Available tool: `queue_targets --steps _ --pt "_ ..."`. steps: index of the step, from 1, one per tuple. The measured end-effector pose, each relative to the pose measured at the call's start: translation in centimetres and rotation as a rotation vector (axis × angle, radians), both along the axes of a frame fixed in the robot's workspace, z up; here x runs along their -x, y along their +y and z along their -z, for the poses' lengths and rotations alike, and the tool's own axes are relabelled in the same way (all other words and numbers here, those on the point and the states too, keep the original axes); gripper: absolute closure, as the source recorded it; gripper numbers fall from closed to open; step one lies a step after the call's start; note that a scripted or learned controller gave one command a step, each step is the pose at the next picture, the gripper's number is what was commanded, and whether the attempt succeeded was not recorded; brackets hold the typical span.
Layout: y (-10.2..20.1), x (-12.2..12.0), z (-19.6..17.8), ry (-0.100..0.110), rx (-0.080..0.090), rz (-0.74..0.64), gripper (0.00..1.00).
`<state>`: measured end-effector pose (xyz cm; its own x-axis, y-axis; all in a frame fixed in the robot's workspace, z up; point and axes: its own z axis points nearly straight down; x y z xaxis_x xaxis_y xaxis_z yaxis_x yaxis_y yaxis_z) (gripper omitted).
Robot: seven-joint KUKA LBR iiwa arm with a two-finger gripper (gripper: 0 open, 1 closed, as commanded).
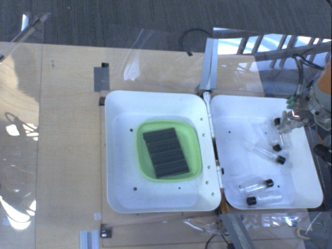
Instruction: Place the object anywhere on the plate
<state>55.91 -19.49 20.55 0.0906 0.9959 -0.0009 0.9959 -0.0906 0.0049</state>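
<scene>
You see no readable brand, label or writing anywhere. Tool [291,114] sits at right bin's [228,191] far right edge, over top-right corner; whether released or clenched, you cannot tell. Clear vials with black caps lie loose in right bin: one [274,127] just beside tool, one [270,152] mid-bin, two [256,183] [263,198] near front wall. Green plate [193,144] sits centred in left bin [119,191], dark ridged block [165,152] lying on it. Bare white floor rings plate on all sides. Wooden tabletop [57,154] stretches open left of bins.
</scene>
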Motion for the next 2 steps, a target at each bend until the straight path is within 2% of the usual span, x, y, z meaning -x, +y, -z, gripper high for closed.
queue_targets --steps 1,2 --pt "0.0 0.0 0.0 0.000 0.000 0.000 0.00" --pt "1.1 1.1 -3.3 -0.002 0.001 0.051 0.00"
